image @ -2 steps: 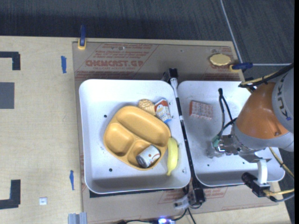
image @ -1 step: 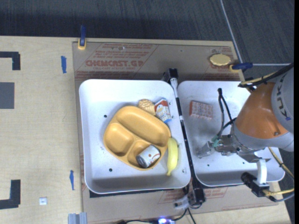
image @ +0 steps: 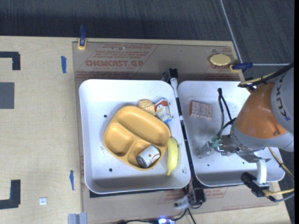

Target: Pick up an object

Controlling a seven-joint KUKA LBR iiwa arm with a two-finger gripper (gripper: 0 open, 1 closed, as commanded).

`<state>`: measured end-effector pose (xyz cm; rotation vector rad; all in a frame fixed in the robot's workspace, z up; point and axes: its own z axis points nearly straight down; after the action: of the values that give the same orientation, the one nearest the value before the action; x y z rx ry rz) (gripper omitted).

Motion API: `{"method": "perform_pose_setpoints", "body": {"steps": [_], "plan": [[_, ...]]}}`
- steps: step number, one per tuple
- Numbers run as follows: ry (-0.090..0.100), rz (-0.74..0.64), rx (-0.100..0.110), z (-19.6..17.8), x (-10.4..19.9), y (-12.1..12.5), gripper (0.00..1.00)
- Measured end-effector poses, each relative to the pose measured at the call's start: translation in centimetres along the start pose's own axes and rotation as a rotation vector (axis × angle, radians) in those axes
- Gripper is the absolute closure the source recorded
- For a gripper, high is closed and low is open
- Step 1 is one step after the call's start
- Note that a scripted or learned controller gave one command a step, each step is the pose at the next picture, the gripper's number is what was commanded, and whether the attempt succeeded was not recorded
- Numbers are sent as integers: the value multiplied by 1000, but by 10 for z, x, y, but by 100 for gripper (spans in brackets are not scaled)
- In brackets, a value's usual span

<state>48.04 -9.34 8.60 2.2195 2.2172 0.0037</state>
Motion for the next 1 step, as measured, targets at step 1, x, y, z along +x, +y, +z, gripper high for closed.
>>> {"method": "perform_pose_setpoints", "body": {"steps": [1], "plan": [[0,-2,0,0,-4,62,0]]}}
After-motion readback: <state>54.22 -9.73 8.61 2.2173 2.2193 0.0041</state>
